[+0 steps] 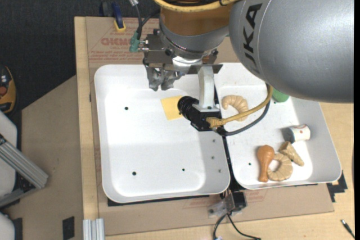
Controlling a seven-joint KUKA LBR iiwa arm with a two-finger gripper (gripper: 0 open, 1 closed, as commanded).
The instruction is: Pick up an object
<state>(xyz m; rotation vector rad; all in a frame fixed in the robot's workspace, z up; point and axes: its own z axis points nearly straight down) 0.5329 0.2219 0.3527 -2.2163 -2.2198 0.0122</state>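
Two white bins on table: left bin holds one yellow square near far edge, end effector above it, finger state indeterminate. Right bin: one croissant, one drumstick.

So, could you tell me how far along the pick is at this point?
Early stage. Done: the arm has reached over the left bin, with the pincer hanging above its back part. In hand: nothing visible; the yellow slice lies flat on the bin floor just beside it. Left: descend, grasp and lift. The croissant and drumstick sit in the right bin.
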